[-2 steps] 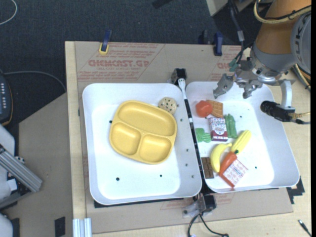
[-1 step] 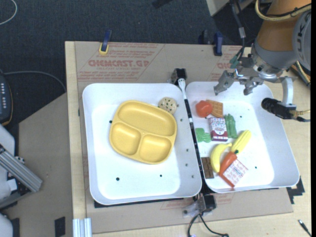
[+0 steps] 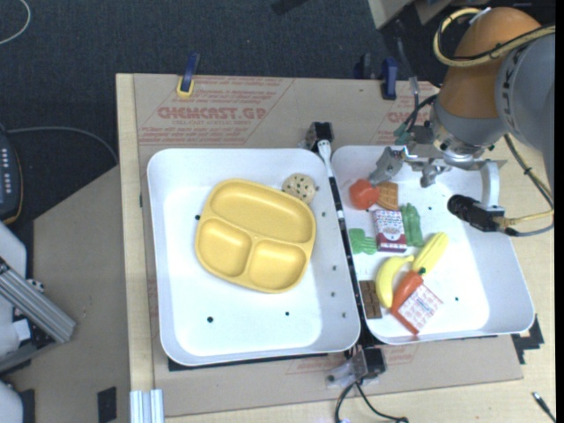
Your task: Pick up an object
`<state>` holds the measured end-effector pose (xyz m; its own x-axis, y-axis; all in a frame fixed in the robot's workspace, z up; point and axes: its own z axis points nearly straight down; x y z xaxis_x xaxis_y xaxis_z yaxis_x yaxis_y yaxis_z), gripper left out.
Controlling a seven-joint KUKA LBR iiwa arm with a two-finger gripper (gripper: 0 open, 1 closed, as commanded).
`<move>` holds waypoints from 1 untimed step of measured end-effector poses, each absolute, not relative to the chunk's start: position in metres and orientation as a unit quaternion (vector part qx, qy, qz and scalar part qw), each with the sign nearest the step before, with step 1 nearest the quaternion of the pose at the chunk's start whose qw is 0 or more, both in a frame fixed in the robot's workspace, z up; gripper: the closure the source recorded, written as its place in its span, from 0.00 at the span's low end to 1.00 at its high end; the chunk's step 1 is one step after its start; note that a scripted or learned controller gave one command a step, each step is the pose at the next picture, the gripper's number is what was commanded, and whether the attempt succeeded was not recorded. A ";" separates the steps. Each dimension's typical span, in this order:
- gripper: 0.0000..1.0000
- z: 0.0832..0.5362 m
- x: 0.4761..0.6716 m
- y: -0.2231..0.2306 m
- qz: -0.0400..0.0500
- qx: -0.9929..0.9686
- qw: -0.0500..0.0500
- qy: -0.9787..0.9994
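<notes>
My gripper (image 3: 409, 167) hangs over the far part of the right bin (image 3: 493, 276), open, with nothing between its fingers. Just in front of it and to the left lie a red-orange tomato (image 3: 362, 192) and a tan cracker (image 3: 388, 196). Closer to the camera lie a red and white packet (image 3: 388, 227), two green pieces (image 3: 412, 225) (image 3: 361, 241), a yellow banana (image 3: 430, 251), a second yellow fruit (image 3: 389, 278), an orange carrot (image 3: 407, 288), another red and white packet (image 3: 422, 308) and a brown bar (image 3: 371, 298).
The left bin (image 3: 176, 263) holds a yellow divided plate (image 3: 255, 234) and a cookie (image 3: 300, 185) at the plate's far right corner. The arm comes in from the upper right over the right bin's far edge.
</notes>
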<state>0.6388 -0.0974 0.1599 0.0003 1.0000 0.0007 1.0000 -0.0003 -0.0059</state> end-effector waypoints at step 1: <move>0.00 0.104 0.631 -0.104 0.002 -0.707 0.003 -0.707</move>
